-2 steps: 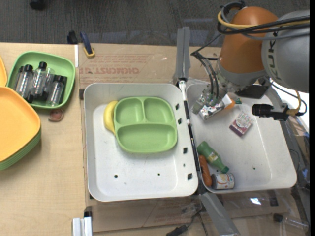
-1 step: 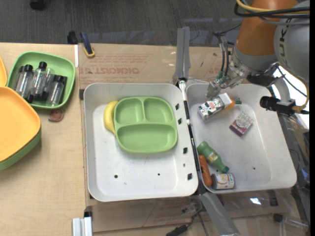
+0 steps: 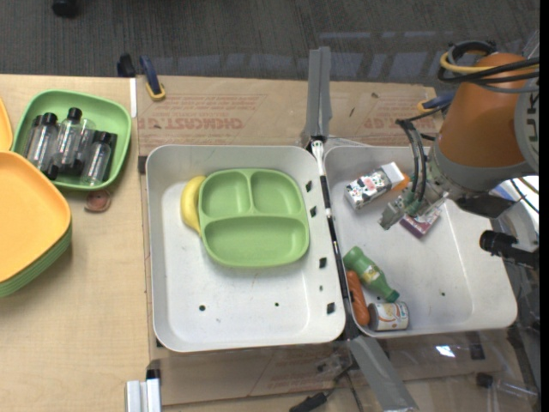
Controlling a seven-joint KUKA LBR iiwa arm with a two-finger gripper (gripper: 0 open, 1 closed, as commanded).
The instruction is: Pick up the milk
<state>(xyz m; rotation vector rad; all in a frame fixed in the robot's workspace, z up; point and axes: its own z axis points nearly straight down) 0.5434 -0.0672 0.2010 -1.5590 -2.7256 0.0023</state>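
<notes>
The milk (image 3: 373,185) is a small white carton with red and green print, lying on its side in the upper left part of the right bin (image 3: 463,290). My gripper (image 3: 407,209) hangs from the grey and orange arm just right of the carton and slightly nearer the camera, apart from it. The gripper is low over a small purple packet (image 3: 422,223), which lies partly under it.
A green bottle (image 3: 369,273), an orange carrot-like piece (image 3: 357,297) and a small can (image 3: 390,316) lie at the right bin's lower left. The left bin (image 3: 240,316) holds a green divided plate (image 3: 254,217) and a yellow item (image 3: 190,202). A green tray of vials (image 3: 73,140) sits far left.
</notes>
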